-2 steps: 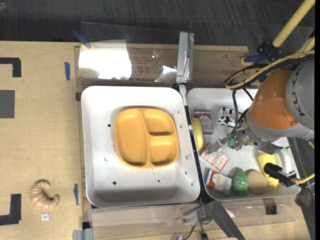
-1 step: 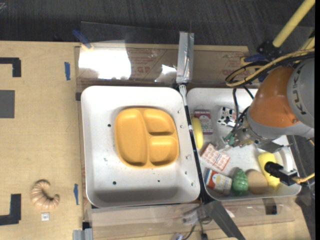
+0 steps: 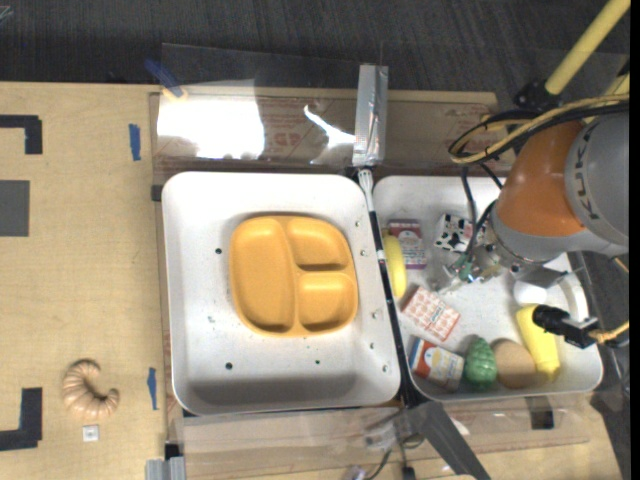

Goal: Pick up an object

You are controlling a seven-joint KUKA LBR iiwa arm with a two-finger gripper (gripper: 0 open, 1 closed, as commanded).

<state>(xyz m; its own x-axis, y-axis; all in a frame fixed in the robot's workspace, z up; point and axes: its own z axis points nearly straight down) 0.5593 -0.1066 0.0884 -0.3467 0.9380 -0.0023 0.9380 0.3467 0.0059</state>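
Objects crowd the right bin [image 3: 590, 373]; the gripper [image 3: 468, 268] hangs low near the red-and-white packet [image 3: 431, 314], holding nothing visible, its opening impossible to tell. Next: descend and close.

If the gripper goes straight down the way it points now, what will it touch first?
Most likely the bare floor of the right bin, or the edge of the pink-and-white packet just to its left. The gripper hangs over a gap between the items, but depth is hard to judge from this slanted view.
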